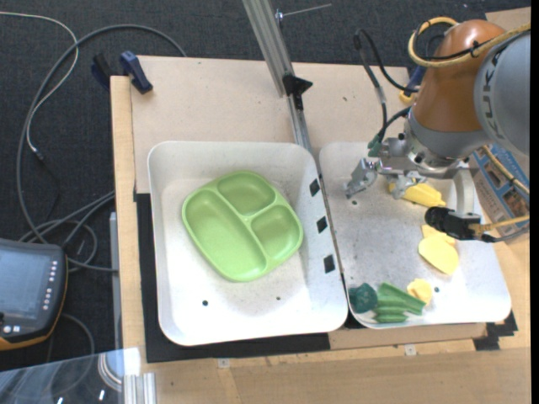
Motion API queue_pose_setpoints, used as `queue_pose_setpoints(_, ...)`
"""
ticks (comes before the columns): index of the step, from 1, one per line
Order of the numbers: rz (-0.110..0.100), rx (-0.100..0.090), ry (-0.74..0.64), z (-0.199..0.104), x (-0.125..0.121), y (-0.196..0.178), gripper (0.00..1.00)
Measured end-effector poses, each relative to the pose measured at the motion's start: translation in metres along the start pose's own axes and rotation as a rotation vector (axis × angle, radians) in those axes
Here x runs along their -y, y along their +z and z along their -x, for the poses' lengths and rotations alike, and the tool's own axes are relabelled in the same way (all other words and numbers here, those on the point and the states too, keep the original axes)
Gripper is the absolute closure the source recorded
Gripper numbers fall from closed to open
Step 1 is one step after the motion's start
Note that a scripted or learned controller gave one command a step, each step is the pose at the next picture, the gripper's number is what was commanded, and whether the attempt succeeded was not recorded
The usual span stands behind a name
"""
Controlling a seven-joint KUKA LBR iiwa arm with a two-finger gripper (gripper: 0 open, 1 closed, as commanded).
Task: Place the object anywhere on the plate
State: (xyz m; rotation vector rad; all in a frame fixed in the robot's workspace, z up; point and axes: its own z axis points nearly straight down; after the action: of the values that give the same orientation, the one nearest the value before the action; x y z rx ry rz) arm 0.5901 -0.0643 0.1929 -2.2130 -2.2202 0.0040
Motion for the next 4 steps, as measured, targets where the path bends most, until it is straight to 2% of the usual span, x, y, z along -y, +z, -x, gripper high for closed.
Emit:
queue_pose_setpoints(1, 0.0, -0.002, -0.005, -0.072, 0.037, 0.001, 0.0)
queue_pose_setpoints(2, -0.003, -0.001, -0.004, -0.132, 0.113, 0.002, 0.0)
queue_pose_setpoints(3, -0.001, 0.005, 0.001, -0.202, 0.086, 0.09, 0.0)
queue_pose_setpoints(4, 0.024, 0.006, 0.012, -0.25, 0.107, 0.096, 0.0)
